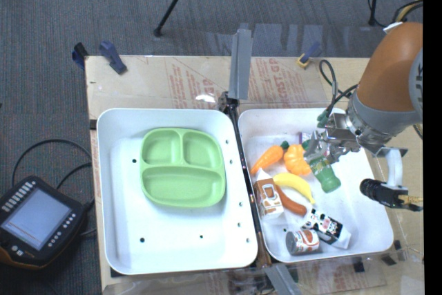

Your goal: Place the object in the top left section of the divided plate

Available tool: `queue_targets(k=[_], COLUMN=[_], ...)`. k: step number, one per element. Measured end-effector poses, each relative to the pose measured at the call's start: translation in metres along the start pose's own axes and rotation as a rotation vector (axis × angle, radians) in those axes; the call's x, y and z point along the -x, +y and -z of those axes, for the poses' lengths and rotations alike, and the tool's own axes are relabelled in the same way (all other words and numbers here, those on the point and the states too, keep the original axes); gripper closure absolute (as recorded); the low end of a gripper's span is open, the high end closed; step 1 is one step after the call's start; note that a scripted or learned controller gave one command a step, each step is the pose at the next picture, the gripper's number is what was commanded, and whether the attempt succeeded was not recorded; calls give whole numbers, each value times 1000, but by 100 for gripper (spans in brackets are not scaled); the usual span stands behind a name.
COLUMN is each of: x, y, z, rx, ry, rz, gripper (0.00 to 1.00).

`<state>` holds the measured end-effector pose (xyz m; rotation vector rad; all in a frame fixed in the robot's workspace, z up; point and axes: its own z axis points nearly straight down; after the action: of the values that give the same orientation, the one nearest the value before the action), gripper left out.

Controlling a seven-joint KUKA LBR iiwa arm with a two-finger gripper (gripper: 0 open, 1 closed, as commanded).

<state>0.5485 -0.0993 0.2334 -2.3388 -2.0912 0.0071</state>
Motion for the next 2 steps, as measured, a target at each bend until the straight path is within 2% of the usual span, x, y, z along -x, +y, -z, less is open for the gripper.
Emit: queue_targets(k=[1,2], x=[-118,-191], y=[10,67], z=[-48,-47], rx=[-2,3], ry=[0,-1], rz=[-54,311], gripper=[100,100])
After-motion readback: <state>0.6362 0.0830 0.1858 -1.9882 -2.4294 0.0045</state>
